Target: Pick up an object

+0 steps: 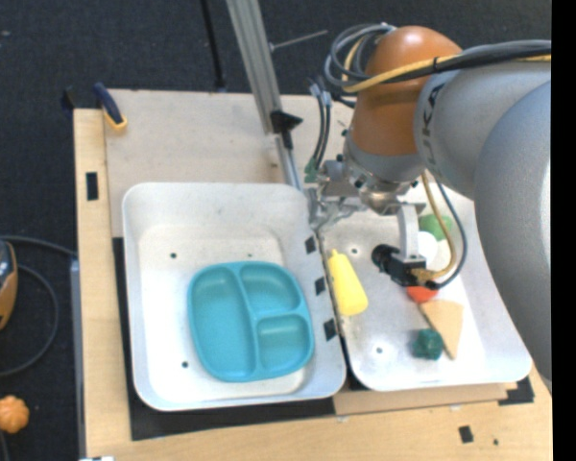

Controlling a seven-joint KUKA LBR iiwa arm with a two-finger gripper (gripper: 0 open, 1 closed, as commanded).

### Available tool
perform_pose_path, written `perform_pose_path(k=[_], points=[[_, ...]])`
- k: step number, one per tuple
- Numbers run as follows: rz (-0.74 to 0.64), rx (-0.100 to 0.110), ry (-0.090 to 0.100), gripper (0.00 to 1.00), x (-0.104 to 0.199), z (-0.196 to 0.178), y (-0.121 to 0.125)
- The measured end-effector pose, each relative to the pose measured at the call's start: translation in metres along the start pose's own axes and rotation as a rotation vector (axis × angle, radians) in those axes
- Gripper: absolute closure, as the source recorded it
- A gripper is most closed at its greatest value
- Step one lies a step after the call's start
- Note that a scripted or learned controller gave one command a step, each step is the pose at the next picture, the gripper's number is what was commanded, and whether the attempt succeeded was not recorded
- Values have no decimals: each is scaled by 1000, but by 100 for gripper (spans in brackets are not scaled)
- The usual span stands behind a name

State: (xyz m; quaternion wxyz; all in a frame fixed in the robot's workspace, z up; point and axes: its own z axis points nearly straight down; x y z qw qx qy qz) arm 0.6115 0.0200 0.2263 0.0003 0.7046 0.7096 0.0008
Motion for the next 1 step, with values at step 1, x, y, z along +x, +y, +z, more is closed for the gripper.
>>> perform_pose_path(k=[1], points=[[0,-1,1,100,48,-6,-7]])
